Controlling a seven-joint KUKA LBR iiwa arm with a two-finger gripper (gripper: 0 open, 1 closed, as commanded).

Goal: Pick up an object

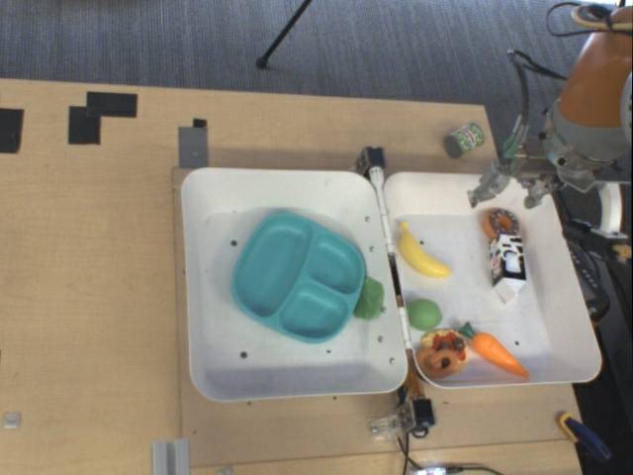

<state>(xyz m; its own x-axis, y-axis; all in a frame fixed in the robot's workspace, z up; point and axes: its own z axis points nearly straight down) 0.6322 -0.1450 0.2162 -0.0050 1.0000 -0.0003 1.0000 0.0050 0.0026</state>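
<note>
- Two white bins sit side by side on my bench, and I have the gripper (509,188) hanging at the far rim of the right bin (579,364), its fingers spread apart with nothing between them.
- I judge it is parked there because the closest candidates lie just below it: a brown round item (500,223) and, touching it on the near side, a small black-and-white carton (507,261) lying flat on the bin floor.
- The carton looks boxy, with flat faces that I expect spread fingers can close on; the round item next to it is too small for me to identify.
- Further into the same bin I see a banana (422,252), a green ball-like fruit (424,314), a carrot (497,353) and a toy pastry with dark bits (443,353), each lying apart enough to reach separately.
- The left bin (213,364) holds a teal divided plate (300,275) with a green leafy piece (369,298) tucked against its edge.
- A small can (465,139) lies on the bench outside the bins.
</note>
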